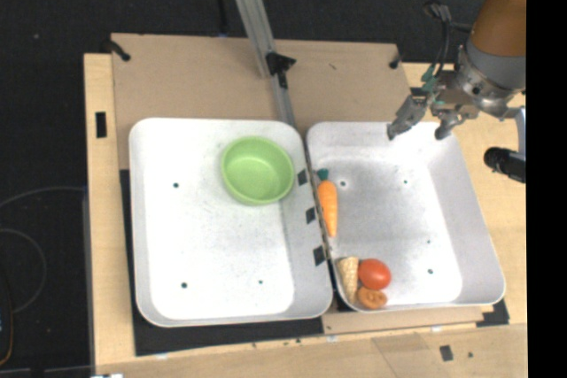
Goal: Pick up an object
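**Inspector:** Bench of pale board, dark floor around it, two white bins side by side. Which things can be picked?

**Assistant:** Four. A carrot (327,206) lies lengthwise against the left wall of the right bin (443,217). In that bin's near left corner sit a tomato (375,273), a tan piece (348,273) just left of it and a brown piece (371,298) touching below. A green bowl (257,170) stands in the left bin (177,235).

**Inspector:** And the gripper?

**Assistant:** The gripper (418,125) hangs over the far edge of the right bin, fingers spread apart, nothing between them.

**Inspector:** Step in hand?

**Assistant:** Approach, by my judgement; no grasp is made. The carrot is nearest, lying nearer the camera and left of the gripper, clearly apart from it. The tomato cluster is well apart, at the opposite end.

**Inspector:** Next move?

**Assistant:** Travel over the chosen thing, then descend. The carrot hugs the wall, so one finger needs room on that side.
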Available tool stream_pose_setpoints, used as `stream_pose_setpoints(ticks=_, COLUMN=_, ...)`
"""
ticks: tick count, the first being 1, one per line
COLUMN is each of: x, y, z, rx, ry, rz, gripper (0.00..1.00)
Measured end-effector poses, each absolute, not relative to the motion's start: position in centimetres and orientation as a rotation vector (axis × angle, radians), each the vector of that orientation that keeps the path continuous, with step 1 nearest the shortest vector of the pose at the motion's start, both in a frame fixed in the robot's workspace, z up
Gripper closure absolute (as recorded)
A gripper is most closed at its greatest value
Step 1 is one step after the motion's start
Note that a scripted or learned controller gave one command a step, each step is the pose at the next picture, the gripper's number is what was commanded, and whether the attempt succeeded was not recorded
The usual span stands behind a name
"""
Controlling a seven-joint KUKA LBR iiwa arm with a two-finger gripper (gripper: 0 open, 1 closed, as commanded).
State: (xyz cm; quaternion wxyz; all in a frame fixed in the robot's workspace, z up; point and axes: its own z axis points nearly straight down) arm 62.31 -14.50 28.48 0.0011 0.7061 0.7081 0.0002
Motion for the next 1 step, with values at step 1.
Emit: stream_pose_setpoints(ticks=1, x=62.31, y=-14.50, z=28.48, rx=2.217, ry=2.223, rz=0.000, gripper=0.00)
